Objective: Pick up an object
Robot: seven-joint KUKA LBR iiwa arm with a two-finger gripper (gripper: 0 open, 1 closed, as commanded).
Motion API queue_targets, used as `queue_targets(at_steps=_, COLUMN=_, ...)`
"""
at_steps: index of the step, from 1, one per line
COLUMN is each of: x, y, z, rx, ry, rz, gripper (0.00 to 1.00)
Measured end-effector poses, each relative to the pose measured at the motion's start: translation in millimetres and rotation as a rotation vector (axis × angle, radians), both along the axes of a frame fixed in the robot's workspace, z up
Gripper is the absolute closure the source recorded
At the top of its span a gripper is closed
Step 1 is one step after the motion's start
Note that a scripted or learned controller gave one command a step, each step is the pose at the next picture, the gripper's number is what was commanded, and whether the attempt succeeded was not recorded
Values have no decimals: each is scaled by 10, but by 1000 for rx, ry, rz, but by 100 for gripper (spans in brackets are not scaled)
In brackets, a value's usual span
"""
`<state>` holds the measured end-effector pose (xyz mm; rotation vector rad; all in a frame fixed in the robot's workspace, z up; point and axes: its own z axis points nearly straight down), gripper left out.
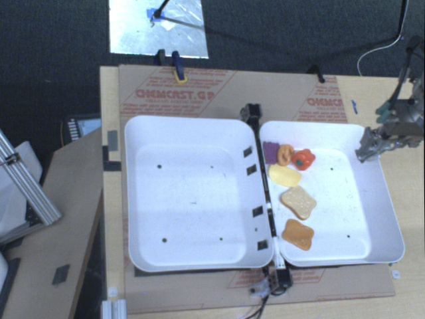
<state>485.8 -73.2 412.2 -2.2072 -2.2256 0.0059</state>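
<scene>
Two white bins side by side on brown cardboard (219,88). Left bin (192,198) bare white floor with a few dark dots. Right bin (345,205) holding six toy foods, all crowded against its left wall, beside the seam with black clips (254,171). Topmost, a purple piece (271,151), touching an orange piece (285,155), then a red one (304,158) just to the right. Below these a yellow piece (284,176), then a pale bread slice (298,202), and nearest the front wall a browner toast (297,234), lying apart from the slice. Gripper (368,148) over the right bin's far right corner, at the rim, well apart from every food piece, with open bin floor between. Holding nothing visible; open or closed, cannot tell at this size. Grey arm (405,115) entering from the right, a white cable (378,48) looping above it. Beyond the bench, a foil sheet (158,17) on dark carpet, a blue and yellow clamp (178,68) at the cardboard's far edge. At the left, a metal rail (26,185).
</scene>
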Motion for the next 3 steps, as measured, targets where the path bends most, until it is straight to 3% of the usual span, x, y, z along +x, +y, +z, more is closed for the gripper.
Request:
queue_targets(at_steps=1, x=7, y=-1039, z=585, rx=-7, ry=-16, rz=-13, gripper=100)
queue_targets(at_steps=2, x=5, y=-266, z=-798, rx=2, ry=2, rz=1, gripper=100)
queue_targets(at_steps=3, x=340, y=626, z=-1728, rx=0, ry=-5, rz=3, gripper=100)
